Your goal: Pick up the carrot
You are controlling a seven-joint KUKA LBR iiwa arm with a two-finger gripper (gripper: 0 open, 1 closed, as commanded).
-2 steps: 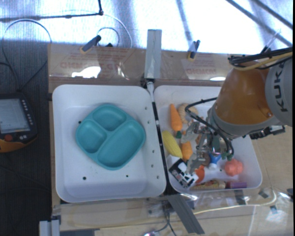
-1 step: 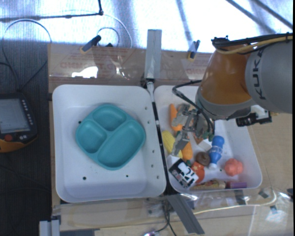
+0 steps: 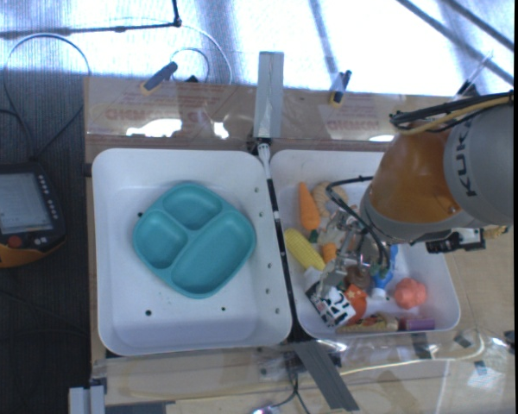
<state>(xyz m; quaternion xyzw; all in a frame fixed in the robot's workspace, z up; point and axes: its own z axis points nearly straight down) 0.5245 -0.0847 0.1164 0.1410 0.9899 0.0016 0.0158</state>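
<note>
With the jaws (image 3: pixel 356 253), whose state I cannot tell, low among crowded toys, they risk catching the yellow plastic corn cob (image 3: pixel 303 248) beside the orange plastic carrot (image 3: pixel 308 207).

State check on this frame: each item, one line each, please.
carrot: lying loose in the right bin, not held.
corn cob: lying beside the bin divider, free.
teal plate: flat in the left bin, compartments bare.
tool: low over the right bin's clutter; finger state unclear.
</note>
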